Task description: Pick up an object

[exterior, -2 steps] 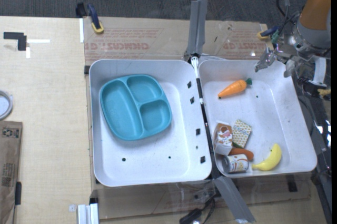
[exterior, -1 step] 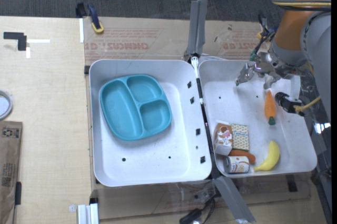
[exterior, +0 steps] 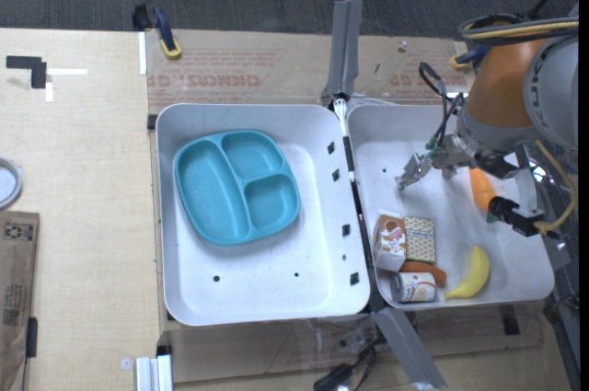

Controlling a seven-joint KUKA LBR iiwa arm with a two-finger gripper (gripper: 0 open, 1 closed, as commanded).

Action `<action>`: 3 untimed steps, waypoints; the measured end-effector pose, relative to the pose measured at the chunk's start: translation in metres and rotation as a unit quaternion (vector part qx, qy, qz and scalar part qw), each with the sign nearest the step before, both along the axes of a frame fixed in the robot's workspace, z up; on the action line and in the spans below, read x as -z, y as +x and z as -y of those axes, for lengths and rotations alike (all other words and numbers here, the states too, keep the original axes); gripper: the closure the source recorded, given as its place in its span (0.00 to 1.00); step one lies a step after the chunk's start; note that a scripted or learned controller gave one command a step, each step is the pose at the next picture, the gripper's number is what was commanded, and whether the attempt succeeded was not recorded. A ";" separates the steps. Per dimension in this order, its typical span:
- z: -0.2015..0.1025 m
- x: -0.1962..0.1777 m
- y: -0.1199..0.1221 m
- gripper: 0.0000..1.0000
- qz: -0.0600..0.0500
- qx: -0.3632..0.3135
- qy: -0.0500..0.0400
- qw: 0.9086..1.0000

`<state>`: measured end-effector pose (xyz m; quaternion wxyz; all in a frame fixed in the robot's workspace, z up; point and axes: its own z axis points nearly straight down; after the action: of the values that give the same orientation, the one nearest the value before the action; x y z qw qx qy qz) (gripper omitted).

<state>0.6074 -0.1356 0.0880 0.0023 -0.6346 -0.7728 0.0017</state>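
The pincer (exterior: pixel 411 172) hangs narrow, holding nothing. At its five o'clock the banana (exterior: pixel 469 273) looks light, soft and curved. Its thick middle seems the best grip.

Plate (exterior: pixel 237 187) in left bin (exterior: pixel 175 279); banana (exterior: pixel 470 273) in right bin (exterior: pixel 377 155).
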 end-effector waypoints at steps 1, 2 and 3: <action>0.066 -0.001 0.052 0.00 0.002 0.032 0.000 1.000; 0.066 -0.008 0.053 1.00 0.001 0.030 -0.001 1.000; 0.066 -0.008 0.053 0.00 0.001 0.030 -0.001 1.000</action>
<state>0.6599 -0.2016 0.0956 0.0015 -0.6578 -0.7532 0.0017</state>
